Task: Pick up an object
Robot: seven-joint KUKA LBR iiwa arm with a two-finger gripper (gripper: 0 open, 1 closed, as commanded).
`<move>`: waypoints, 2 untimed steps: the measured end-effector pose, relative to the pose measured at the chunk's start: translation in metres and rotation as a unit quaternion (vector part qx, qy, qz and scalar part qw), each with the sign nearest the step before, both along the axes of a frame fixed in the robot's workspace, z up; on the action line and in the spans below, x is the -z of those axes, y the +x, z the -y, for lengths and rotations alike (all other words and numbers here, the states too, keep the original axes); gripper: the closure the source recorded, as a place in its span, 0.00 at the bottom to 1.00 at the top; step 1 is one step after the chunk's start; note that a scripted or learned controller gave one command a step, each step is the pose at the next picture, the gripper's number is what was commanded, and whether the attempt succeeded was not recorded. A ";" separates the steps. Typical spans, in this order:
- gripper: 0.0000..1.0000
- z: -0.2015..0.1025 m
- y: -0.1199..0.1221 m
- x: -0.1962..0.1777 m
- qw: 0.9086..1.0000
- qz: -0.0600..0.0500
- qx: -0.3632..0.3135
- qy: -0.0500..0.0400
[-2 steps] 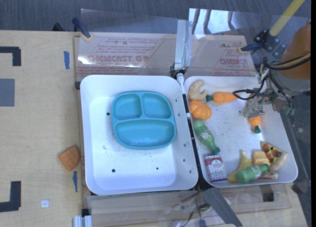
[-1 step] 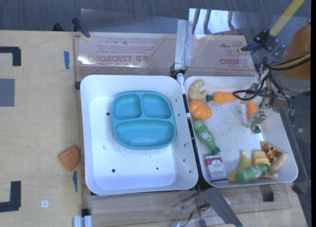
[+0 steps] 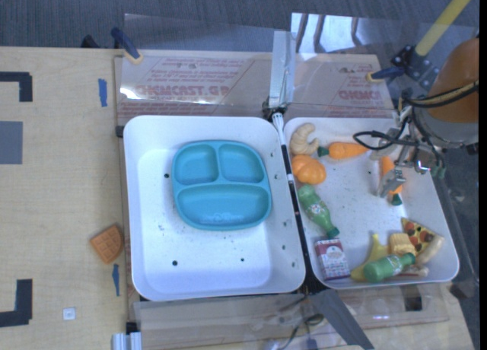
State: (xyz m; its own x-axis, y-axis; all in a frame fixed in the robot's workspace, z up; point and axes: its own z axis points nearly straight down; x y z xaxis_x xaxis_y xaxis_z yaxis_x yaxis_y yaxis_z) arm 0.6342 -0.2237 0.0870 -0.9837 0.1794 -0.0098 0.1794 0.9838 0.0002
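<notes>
The bench (image 3: 53, 189) carries two shallow white bins side by side. The left bin (image 3: 221, 265) holds a blue divided plate (image 3: 221, 186); the right bin (image 3: 437, 211) holds the toy food. The grey arm (image 3: 449, 105) reaches in from the right, its pincer (image 3: 393, 185) hanging low over the right bin's far right part. How far the pincer stands open cannot be told, and nothing can be seen gripped in it. A small orange and green piece (image 3: 395, 198) lies right under the tip, seemingly the nearest thing to take. A carrot (image 3: 346, 151) lies to the left, long axis across the bin. Pizza slice (image 3: 421, 234) and green bottle (image 3: 388, 267) lie nearer the camera.
</notes>
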 end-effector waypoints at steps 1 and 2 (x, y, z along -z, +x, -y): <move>1.00 0.000 0.004 -0.012 1.000 0.006 -0.001 -0.002; 0.00 -0.001 0.004 -0.011 1.000 0.005 -0.001 -0.002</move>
